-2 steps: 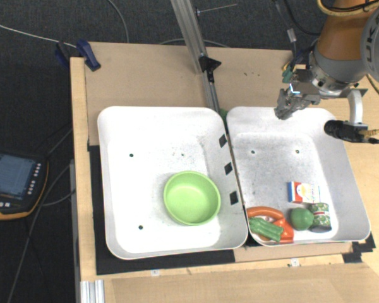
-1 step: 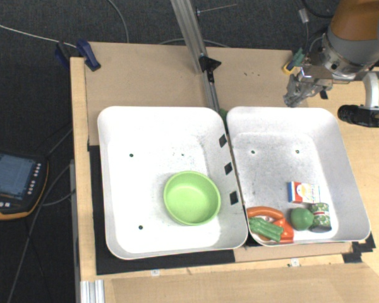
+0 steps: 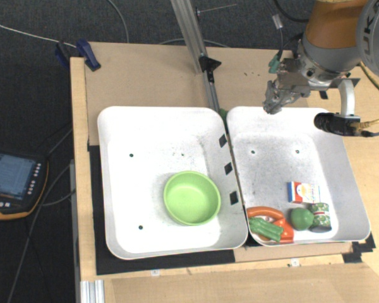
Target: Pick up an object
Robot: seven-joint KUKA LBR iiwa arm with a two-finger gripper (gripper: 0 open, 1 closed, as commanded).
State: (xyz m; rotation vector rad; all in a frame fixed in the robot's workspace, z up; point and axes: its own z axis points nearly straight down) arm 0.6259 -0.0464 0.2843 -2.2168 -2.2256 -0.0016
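The gripper (image 3: 273,105) hangs at upper right of frame, over the right white bin's (image 3: 341,163) far rim; jaw state cannot be told. Candidate: small round green plastic ball (image 3: 300,218), lower right. Probably light, rigid, slippery; grasp across its widest part.

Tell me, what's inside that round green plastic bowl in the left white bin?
The round green plastic bowl shows nothing but its own smooth green bottom. It sits alone in the left white bin. The bin floor directly under the bowl is covered, so that spot cannot be seen.
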